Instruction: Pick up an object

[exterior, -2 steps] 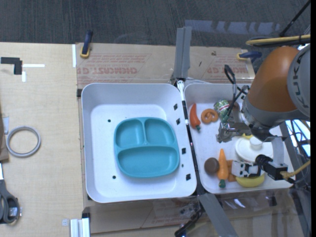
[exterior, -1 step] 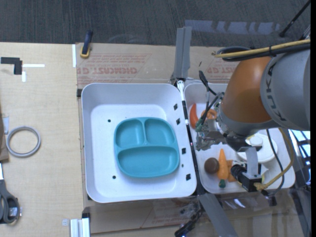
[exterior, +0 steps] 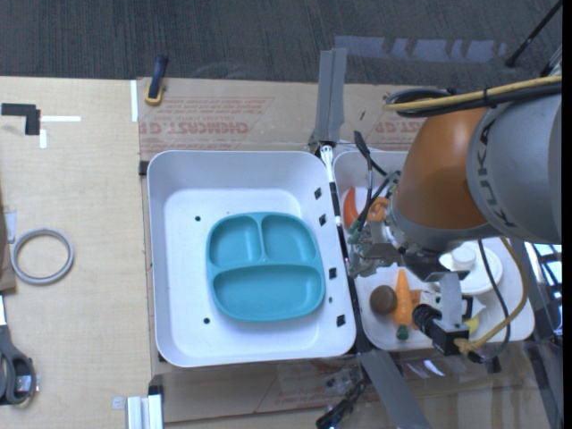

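Note:
The arm's orange band [exterior: 442, 177] and grey wrist hang over the right bin [exterior: 380, 333]. My gripper [exterior: 375, 256] reaches down at that bin's left side, largely hidden by the wrist. Just below it lie a brown round object [exterior: 383, 300] and an orange carrot [exterior: 404, 298], with a small green piece [exterior: 402, 332] near the carrot's tip. A red-orange item [exterior: 349, 206] and a small orange one [exterior: 379, 209] sit at the bin's upper left. A white cup [exterior: 465, 261] rests to the right of the carrot. Nothing visibly sits in the gripper.
The left bin [exterior: 170, 266] holds a teal divided plate [exterior: 265, 265]. On the bench to the left lie a grey ring [exterior: 40, 256] and scissors [exterior: 16, 375]. Cables [exterior: 483, 329] trail over the right bin's lower right.

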{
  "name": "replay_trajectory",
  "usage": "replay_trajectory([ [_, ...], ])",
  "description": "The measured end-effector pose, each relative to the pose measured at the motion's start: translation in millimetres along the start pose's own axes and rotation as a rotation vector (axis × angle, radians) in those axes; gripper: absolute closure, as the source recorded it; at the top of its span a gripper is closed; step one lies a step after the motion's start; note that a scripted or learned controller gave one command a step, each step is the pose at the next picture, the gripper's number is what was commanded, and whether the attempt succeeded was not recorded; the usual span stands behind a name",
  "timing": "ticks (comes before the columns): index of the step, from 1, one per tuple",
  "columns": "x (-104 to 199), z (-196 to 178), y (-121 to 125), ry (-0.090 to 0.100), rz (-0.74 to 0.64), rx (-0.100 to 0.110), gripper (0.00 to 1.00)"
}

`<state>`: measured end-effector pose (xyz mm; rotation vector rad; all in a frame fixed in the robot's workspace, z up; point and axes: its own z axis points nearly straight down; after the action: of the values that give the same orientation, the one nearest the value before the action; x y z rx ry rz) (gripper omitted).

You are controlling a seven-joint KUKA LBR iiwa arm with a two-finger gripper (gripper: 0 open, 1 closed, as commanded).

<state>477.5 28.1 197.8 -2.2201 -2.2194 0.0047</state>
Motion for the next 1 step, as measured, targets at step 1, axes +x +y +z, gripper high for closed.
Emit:
replay_trajectory([
  [1, 8.9, 4.7, -0.4, 0.000, 0.001, 0.001, 1.00],
])
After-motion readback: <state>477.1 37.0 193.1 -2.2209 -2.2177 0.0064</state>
